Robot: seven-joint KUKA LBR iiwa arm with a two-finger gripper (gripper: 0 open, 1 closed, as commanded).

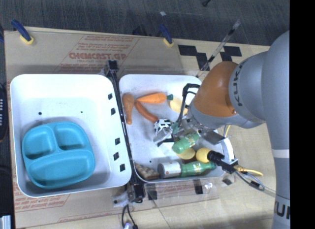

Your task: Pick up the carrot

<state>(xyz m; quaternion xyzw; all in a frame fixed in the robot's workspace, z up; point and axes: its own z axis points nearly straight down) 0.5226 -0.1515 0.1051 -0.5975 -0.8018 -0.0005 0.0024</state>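
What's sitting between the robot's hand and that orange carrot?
In the camera view, a reddish sausage-like piece lies between the hand and the carrot.

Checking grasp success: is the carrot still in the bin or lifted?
In the bin. The orange carrot with a green stem end lies flat on the right white bin's floor, apart from the gripper.

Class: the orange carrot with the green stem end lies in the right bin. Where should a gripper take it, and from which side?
Grip the orange carrot at mid-body, from above, fingers closing across its width. It lies flat and roughly level across the view; the red sausage-like piece sits close below, so stay centred.
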